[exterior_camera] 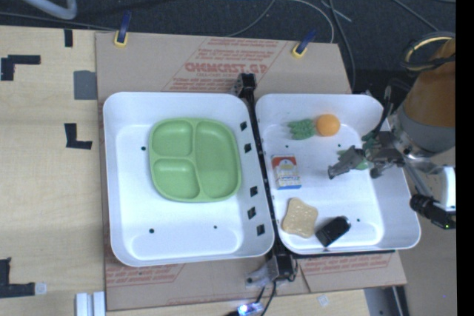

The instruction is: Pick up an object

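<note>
Jaws hang over the middle of the right bin; whether they are wide or narrow I cannot tell, and I see nothing between them. From the one camera I see a wooden table with a cardboard sheet under both bins, and cables on dark floor behind. Left bin carries a green divided plate. Near the jaws, on their left, lies a small red and white carton, its long axis running away from the camera. Beyond it sit a green toy and an orange ball, touching. Closer to me, apart from the jaws, lie a tan toast piece and a black block, the block tilted diagonally.
</note>
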